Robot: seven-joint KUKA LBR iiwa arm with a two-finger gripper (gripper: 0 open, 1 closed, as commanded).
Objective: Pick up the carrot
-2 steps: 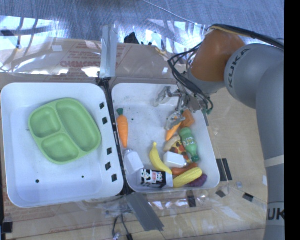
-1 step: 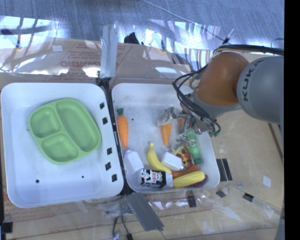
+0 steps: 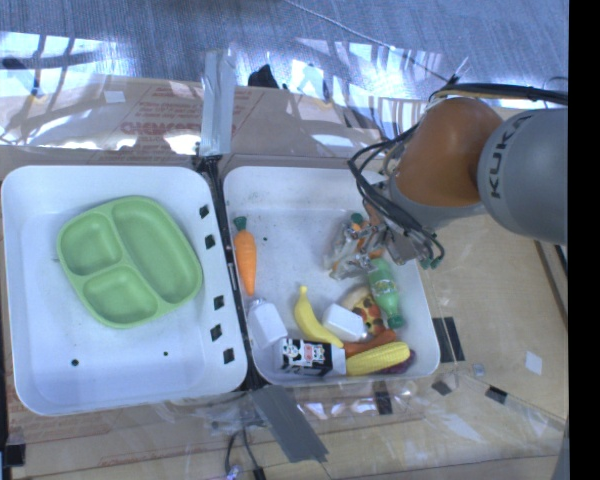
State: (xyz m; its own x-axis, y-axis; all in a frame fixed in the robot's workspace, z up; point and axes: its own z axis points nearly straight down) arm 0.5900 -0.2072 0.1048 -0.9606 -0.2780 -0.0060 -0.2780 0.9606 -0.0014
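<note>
The carrot point(image 3: 245, 259), orange with a green top, lies lengthwise in the right bin point(image 3: 290, 193) against its left wall, green end toward the back. My gripper point(image 3: 352, 250) hangs low over the bin's middle right, about a hand's width to the right of the carrot and apart from it. The grey arm with its orange band point(image 3: 445, 153) comes in from the right above it. The carrot lies free, with nothing touching it.
A banana point(image 3: 310, 316), a white bottle point(image 3: 268, 321), a black-and-white carton point(image 3: 303, 356), a corn cob point(image 3: 380, 356) and a green bottle point(image 3: 386, 293) crowd the right bin's front. A green divided plate point(image 3: 130, 259) sits in the left bin point(image 3: 30, 368).
</note>
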